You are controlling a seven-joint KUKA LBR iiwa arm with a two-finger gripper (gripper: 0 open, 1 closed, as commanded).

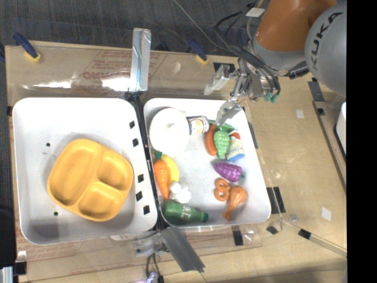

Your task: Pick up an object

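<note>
My gripper (pixel 231 106) hangs over the far right corner of the right bin (pixel 259 208), just above a green ridged toy (pixel 221 141) and an orange piece (pixel 210 140). Nothing shows in its grasp. A small can (pixel 199 124) lies beside a white bowl (pixel 169 128) at the bin's far side. Lower down lie a purple grape bunch (pixel 228 171), a pretzel (pixel 221 188), a brown drumstick (pixel 237 198), a green bottle (pixel 184 212), a carrot (pixel 161 180) and a yellow banana (pixel 171 167).
The left bin (pixel 23 122) holds a yellow divided plate (pixel 90 178). A blue, white and red item (pixel 236 148) lies against the right bin's right wall. A metal bracket (pixel 141 61) stands upright behind the divider between the bins.
</note>
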